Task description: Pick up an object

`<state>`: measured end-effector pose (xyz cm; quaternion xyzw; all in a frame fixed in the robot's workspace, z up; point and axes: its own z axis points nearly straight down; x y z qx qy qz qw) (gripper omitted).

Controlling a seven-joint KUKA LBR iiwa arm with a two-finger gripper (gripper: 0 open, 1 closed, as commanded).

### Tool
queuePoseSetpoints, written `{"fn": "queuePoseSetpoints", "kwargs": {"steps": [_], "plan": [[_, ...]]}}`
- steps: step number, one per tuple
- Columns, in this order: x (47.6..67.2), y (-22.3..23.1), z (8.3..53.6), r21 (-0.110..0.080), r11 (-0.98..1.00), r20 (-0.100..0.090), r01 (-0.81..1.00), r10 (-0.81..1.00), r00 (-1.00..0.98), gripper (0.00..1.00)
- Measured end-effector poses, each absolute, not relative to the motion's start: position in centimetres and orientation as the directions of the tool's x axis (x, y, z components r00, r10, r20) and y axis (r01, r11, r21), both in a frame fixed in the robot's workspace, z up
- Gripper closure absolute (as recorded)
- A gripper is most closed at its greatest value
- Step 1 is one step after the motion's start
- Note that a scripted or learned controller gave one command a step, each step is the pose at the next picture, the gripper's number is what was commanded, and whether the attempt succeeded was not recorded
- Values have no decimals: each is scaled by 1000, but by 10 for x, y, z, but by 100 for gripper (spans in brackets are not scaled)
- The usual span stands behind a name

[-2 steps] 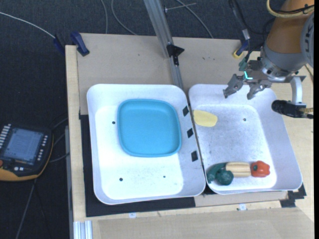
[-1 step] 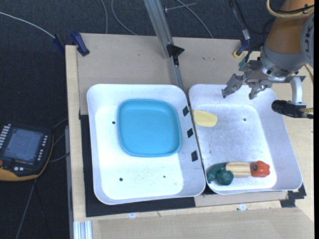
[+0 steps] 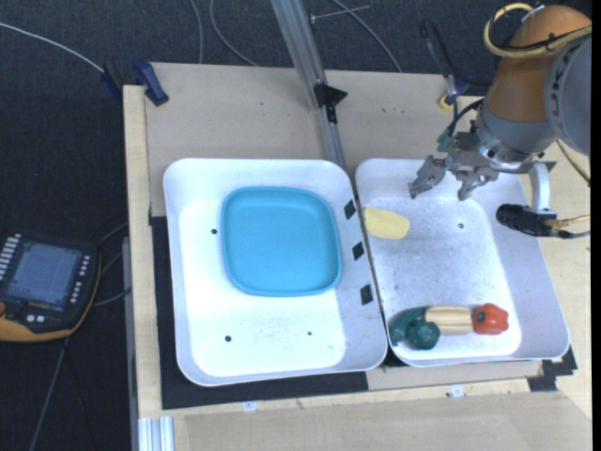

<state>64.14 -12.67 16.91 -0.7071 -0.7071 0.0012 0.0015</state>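
Spread apart, the jaws of the metal two-finger gripper (image 3: 443, 180) hang over the far end of the right shallow white bin (image 3: 526, 280) with nothing between them; both fingers point down toward the bin's speckled floor, though whether the tips touch it is hard to judge from this slant. Above the gripper rises the grey arm with its orange band (image 3: 526, 69), reaching in from the right. Nearest the fingers, just to their left and nearer the camera, lies a pale yellow rounded object (image 3: 386, 223) by the bin's left wall; along the near wall of the same bin sit a dark green lumpy object (image 3: 416, 331), a tan cylindrical piece (image 3: 449, 319) and a red rounded object (image 3: 489, 318), touching in a row. The left shallow white bin (image 3: 192, 280) holds a light blue square plastic plate (image 3: 281, 240); a handheld control pendant (image 3: 42, 285) rests on the dark floor beyond the bench's left edge.
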Motion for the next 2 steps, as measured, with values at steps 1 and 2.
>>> {"fn": "queuePoseSetpoints", "kwargs": {"steps": [1,2], "plan": [[635,-132,124,-4,0,0,1000,1000,0,0],[635,-131,94,-2,0,0,1000,1000,0,0]]}}
